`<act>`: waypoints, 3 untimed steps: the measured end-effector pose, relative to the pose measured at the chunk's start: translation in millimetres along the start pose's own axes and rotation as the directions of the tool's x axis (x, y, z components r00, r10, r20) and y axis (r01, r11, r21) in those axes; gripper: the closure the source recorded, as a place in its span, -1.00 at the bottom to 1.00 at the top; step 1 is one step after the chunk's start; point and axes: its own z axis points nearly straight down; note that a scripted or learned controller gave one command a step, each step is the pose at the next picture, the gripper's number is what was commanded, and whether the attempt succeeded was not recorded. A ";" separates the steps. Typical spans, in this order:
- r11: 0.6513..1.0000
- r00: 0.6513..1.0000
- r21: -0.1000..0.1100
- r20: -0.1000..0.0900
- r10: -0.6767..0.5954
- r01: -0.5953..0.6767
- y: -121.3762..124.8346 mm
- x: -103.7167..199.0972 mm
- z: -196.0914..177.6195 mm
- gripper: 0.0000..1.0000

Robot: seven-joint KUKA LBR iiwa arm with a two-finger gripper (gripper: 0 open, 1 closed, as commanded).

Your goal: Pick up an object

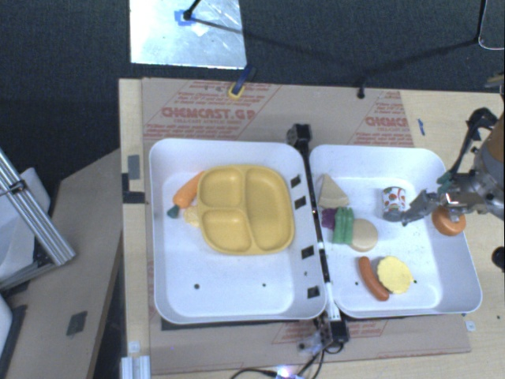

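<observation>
the left bin (170, 235) holds a yellow divided plate (241, 209) with a carrot (187, 189) touching its left edge; the right bin (458, 283) holds a small can (393, 201), sausage (372, 278) and orange object (448, 223); the end effector (414, 209) sits just right of the can, its opening impossible to tell; the cardboard (209, 110) above reads "chemcast gp"

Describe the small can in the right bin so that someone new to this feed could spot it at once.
Start at the right white bin, the one the arm reaches into. Near its upper middle, just left of the gripper, stands a small can. Among the food pieces around it, the can alone has a white top and a red-patterned side; the orange piece beyond the gripper is plain.
</observation>
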 end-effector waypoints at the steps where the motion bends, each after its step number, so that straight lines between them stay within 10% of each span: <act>1: 1.000 1.000 -0.010 0.002 -0.002 0.002 1.7 0.1 -4.5 -1.00; 3: 1.000 1.000 -0.004 0.000 -0.001 0.001 -4.3 11.7 110.6 -1.00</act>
